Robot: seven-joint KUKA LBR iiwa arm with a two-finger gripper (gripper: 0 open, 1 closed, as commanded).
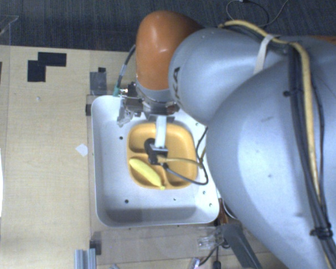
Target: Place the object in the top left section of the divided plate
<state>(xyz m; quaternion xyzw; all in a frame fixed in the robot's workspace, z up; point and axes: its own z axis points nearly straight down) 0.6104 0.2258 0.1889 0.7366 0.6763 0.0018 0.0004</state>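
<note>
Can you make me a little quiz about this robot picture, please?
1. True or false: the divided plate is blue.
2. What color is the band above the arm's wrist?
   A. green  B. orange  C. purple
3. Fill in: the yellow object lies in the plate's lower-left part, and the plate sits inside a white ____.

Key: 1 false (it is yellow); 2 B; 3 bin.
</note>
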